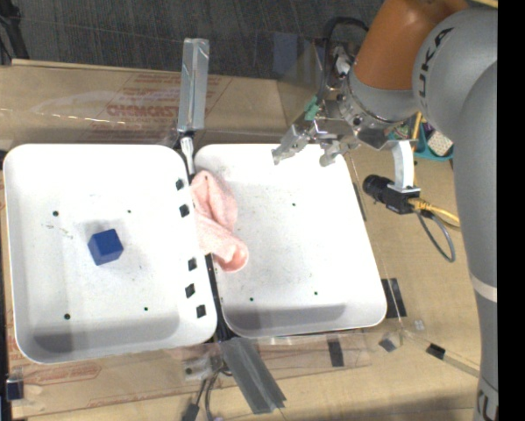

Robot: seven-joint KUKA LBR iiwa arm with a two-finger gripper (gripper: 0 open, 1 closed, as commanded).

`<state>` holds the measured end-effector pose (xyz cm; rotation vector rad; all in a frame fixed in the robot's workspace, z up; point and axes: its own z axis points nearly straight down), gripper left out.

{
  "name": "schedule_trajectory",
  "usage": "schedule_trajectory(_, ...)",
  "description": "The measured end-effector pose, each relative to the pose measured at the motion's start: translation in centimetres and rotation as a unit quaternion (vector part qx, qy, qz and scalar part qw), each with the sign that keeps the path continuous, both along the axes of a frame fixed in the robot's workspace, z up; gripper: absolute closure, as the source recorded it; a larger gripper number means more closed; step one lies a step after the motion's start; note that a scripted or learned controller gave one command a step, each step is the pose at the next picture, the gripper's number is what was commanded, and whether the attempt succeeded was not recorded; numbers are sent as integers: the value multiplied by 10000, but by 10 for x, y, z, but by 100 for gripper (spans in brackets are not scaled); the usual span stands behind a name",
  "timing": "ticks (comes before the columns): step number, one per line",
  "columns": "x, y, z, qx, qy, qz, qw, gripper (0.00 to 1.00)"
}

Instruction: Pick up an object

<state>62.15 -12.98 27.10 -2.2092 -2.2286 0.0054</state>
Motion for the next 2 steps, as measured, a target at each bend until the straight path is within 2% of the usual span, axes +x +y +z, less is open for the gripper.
schedule_trajectory(1, -8, 81, -81, -4, 0, 348, 9994, 0)
schedule_trajectory(2, -16, 87, -80, -1, 3, 456, 9990, 0)
